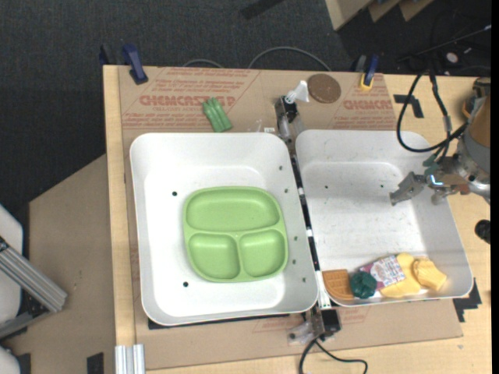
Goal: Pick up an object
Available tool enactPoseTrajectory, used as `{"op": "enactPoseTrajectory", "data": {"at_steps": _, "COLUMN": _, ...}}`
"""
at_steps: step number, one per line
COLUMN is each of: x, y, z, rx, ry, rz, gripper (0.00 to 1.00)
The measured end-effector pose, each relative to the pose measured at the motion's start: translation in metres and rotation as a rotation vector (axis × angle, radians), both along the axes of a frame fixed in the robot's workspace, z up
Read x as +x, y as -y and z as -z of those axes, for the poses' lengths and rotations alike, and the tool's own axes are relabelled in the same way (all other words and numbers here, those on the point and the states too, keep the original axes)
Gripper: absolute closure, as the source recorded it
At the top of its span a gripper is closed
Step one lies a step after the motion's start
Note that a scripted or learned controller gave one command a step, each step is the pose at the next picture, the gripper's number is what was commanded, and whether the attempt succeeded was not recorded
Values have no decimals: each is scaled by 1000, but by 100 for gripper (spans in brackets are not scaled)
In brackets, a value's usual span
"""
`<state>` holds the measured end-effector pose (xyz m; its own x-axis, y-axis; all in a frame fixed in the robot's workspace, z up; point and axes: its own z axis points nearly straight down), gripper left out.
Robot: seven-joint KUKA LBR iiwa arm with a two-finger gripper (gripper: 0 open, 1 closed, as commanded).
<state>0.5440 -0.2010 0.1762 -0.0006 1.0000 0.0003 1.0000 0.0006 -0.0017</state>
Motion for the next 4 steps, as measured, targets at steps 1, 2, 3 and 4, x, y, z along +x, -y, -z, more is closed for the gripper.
{"op": "enactPoseTrajectory", "data": {"at_steps": 1, "x": 99, "y": 18, "z": 95, "rx": 8, "ry": 4, "rz": -5, "gripper": 0}}
{"op": "enactPoseTrajectory", "data": {"at_steps": 2, "x": 61, "y": 23, "z": 36, "rx": 1, "ry": 1, "rz": 2, "gripper": 0}}
{"op": "enactPoseTrajectory", "data": {"at_steps": 3, "x": 55, "y": 19, "z": 94, "rx": 7, "ry": -2, "rz": -1, "gripper": 0}}
{"op": "enactPoseTrajectory", "data": {"at_steps": 4, "x": 50, "y": 20, "z": 91, "rx": 4, "ry": 2, "rz": -2, "gripper": 0}}
